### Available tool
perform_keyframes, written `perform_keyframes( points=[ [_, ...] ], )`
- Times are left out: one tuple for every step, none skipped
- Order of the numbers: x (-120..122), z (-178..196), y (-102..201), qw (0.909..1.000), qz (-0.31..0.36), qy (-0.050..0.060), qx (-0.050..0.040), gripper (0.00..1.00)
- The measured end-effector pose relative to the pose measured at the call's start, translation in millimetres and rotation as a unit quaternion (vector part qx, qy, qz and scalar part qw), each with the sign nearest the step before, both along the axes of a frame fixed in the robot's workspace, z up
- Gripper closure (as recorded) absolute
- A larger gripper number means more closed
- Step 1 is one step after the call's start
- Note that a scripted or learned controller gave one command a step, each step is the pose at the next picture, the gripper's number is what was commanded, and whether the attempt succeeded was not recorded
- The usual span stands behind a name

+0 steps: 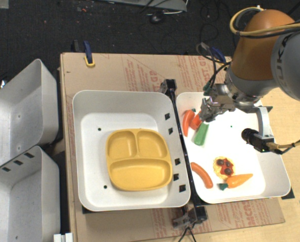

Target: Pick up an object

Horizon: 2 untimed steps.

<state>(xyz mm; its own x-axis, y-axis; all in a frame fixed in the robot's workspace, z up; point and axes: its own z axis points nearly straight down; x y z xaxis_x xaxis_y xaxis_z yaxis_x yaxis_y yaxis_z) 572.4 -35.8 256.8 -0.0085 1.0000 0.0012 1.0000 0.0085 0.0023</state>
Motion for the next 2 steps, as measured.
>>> perform_keyframes(
  points=[
    [10.1,-16.2,51.6,1.0000,-0.001,0.001,-0.0005,1.00],
    [13.1,-12.9,100.0,1.0000,0.000,0.000,0.0001,1.00]
  ],
)
